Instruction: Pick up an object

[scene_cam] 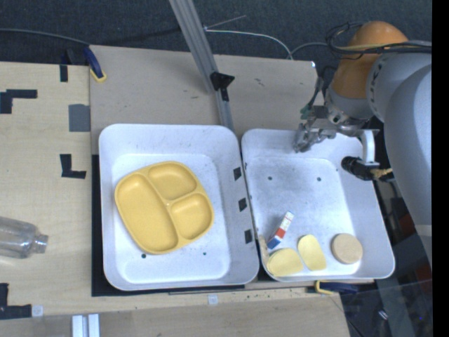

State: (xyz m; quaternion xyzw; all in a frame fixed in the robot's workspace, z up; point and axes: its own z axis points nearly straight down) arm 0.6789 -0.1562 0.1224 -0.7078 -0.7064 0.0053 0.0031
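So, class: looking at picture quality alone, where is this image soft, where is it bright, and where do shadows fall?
Camera view: lighting is even and diffuse, with only faint shadows along the rims of the left bin; the right bin looks bright, with no hard glare; the gripper is soft, its fingers unreadable; the clear bottle is washed out against the wood.

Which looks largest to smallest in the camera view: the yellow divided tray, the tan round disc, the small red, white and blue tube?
1. yellow divided tray, by far the largest, in the left bin.
2. tan round disc, in the right bin.
3. red, white and blue tube: longer than the disc is wide but much narrower, so this ranking is close.
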